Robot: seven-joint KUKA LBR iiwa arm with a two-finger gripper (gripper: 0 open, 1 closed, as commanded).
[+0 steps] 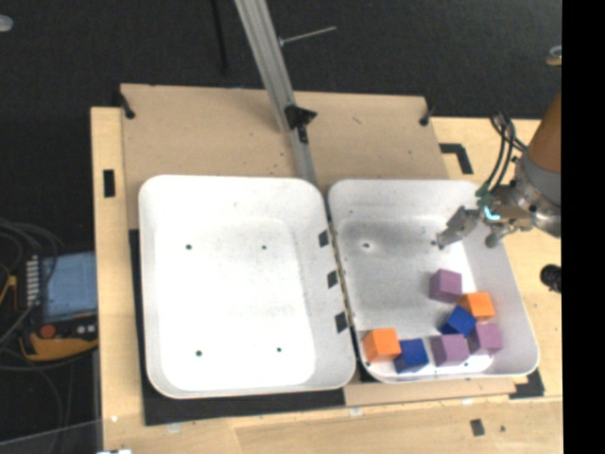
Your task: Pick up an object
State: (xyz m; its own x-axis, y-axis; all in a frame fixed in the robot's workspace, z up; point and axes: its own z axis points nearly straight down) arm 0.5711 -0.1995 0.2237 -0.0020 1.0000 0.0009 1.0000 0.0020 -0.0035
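Observation:
Several small cubes lie in the near right corner of the right bin (397, 206). A purple cube (446, 285) sits farthest back, with an orange cube (479, 304) and a blue cube (460, 321) just in front of it. Two more purple cubes (489, 336) (451, 349) rest near the front wall. Beside them are another blue cube (412, 355) and a second orange cube (382, 343). My gripper (473, 232) hangs over the bin's far right part, behind the purple cube and apart from it. Its fingers (455, 227) are spread open with nothing between them.
The left bin (232, 282) lies beside the right one, joined by dark clips along the shared rim. A slanted metal rail (269, 64) rises behind the bins. Cables and a control box (61, 296) sit off the bench at the left.

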